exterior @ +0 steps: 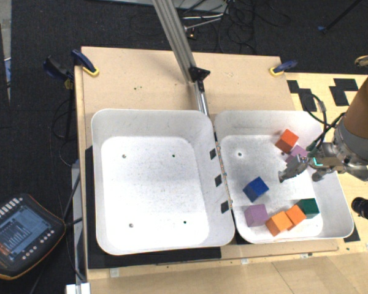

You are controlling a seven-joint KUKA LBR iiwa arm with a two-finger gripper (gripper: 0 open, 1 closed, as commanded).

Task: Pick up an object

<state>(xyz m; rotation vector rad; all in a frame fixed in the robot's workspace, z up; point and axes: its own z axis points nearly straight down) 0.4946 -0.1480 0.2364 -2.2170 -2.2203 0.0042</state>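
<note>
The fingers (292,171) hang over the right-hand shallow white plastic bin (331,228), dark and slanted toward seven o'clock, and whether they are parted or pressed together cannot be told from this angle; nothing shows between them. Just beside them at twelve o'clock lies a small pale purple block (299,152), partly hidden by the gripper body, and touching that at eleven o'clock sits an orange cube (287,140). At eight o'clock from the fingers, apart from them, rests a blue cube (256,188). Further toward six o'clock a cluster lies near the bin's front wall: a lilac cube (255,214), an orange rectangular block (284,220) just beside it, and a dark green cube (308,208) touching the orange block's far end. The grey arm with its orange band (360,118) enters from three o'clock. The left-hand shallow white plastic bin (104,127) lies alongside at nine o'clock, both on the pale wooden tabletop (147,78). A handheld control pendant (17,233) rests at the lower left.
</note>
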